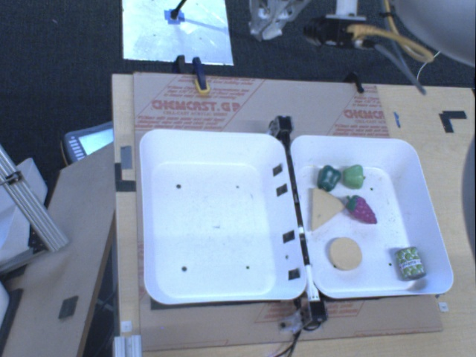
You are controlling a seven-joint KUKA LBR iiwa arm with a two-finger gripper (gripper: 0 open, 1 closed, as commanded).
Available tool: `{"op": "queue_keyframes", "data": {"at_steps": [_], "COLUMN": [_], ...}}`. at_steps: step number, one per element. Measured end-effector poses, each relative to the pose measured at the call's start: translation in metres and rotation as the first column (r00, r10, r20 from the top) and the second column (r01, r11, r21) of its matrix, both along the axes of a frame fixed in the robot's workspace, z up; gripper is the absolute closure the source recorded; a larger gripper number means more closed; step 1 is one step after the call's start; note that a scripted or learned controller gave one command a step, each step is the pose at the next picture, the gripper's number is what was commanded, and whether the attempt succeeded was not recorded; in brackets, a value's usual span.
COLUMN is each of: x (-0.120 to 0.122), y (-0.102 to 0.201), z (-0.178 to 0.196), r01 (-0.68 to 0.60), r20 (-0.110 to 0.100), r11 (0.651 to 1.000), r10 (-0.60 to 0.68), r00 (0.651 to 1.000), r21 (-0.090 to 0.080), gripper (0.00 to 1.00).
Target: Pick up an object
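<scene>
— Where is the gripper (272, 17)?

— High at the top of the view, well beyond the far edge of the bench, hanging over the dark floor. Its pale fingers (260, 21) point downward and stand slightly spread, with nothing between them.

— And the things it could pick?

— All in the right bin (428, 192), well apart from the gripper, nearer the camera and to the right of it. Closest to the gripper are a dark green pepper (328, 177) and a light green pepper (352, 175), side by side and touching or nearly so, near the bin's far side.

— What comes after those?

— Just below them a tan wedge (323, 208) with its point toward a purple-red berry (362, 209), which sits just beside it. Nearer still lies a flat tan disc (345, 254). In the near right corner rests a small green-labelled can (409, 262), apart from the rest.

— And the other bin?

— The left bin (149, 199) lies directly beside the right one, joined along a dark clip strip (291, 207). Both rest on a cardboard sheet (245, 103) printed with red lettering. Beyond the bench, left of the gripper, a shiny square plate (175, 21) lies on the floor.
</scene>
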State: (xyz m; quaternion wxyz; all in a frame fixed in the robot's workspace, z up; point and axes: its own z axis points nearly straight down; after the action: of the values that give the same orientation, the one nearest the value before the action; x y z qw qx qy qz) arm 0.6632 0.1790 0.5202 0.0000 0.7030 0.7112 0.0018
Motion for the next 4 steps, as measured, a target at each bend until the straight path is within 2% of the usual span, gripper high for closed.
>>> {"op": "queue_keyframes", "data": {"at_steps": [1, 2, 3, 4], "x": [0.005, -0.079, -0.152, -0.123], "y": [0.059, 0.056, -0.003, 0.058], "z": [0.016, 0.016, -0.002, -0.024], "r01": [0.002, 0.003, 0.014, 0.004], "r20": [0.002, -0.002, -0.004, -0.001], "r11": [1.000, 1.000, 1.000, 1.000], "r10": [-0.002, -0.003, -0.014, -0.004], "r00": [1.000, 1.000, 1.000, 1.000], "r21": [0.000, 0.000, -0.002, -0.001], "gripper": [1.00, 1.00, 1.00, 1.00]}}
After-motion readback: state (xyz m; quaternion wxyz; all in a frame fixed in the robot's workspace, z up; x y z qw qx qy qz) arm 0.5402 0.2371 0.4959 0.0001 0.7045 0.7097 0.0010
